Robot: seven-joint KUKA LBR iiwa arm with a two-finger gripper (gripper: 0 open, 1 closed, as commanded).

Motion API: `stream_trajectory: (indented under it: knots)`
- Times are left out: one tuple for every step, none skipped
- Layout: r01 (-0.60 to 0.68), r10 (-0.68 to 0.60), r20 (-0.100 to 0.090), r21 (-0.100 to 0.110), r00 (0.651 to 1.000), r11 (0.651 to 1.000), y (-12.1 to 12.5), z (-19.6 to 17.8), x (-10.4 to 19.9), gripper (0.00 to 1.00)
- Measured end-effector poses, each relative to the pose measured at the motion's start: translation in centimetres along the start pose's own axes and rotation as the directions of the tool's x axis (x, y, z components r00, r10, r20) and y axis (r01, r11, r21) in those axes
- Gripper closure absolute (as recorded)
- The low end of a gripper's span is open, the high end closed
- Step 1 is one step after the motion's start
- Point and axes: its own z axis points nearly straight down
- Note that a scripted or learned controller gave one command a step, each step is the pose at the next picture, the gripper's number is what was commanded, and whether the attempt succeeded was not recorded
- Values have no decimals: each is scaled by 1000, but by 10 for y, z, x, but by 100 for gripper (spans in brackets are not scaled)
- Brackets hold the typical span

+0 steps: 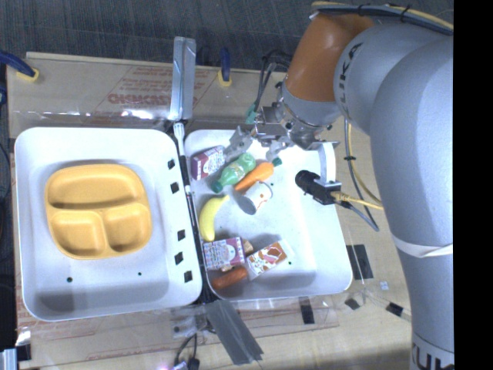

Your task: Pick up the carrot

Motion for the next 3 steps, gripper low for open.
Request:
stream_trajectory:
  knots:
    - [-35,35,1,0,999,999,-10,100,-81,0]
    - [-247,247,-1,-1,969,969,-120,78,-119,0]
    - [-118,118,0,-4,993,993,-67,-28,-112,0]
